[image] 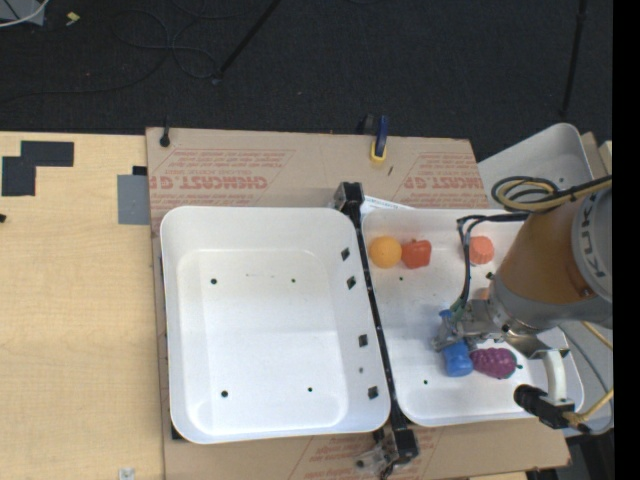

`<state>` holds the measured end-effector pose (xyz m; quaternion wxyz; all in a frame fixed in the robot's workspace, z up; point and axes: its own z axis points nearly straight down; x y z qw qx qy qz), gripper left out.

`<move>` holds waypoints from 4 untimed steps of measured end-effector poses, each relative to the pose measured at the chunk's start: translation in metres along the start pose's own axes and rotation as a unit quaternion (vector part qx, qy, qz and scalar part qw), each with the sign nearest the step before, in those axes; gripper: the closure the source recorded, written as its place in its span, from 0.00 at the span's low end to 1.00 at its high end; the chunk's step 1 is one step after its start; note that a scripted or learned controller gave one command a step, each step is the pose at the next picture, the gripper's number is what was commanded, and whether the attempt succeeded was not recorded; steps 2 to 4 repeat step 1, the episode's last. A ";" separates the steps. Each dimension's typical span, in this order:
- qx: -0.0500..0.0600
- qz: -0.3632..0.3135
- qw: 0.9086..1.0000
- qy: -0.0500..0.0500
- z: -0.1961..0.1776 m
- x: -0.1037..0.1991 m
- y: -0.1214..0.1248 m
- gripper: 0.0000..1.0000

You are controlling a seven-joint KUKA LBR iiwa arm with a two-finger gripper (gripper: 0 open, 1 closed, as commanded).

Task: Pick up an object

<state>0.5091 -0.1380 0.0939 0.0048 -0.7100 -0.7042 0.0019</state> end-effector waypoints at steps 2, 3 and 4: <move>-0.007 -0.010 1.000 0.000 -0.096 0.106 0.066 1.00; -0.007 -0.010 1.000 0.000 -0.096 0.106 0.066 1.00; -0.007 -0.010 1.000 0.000 -0.096 0.106 0.066 1.00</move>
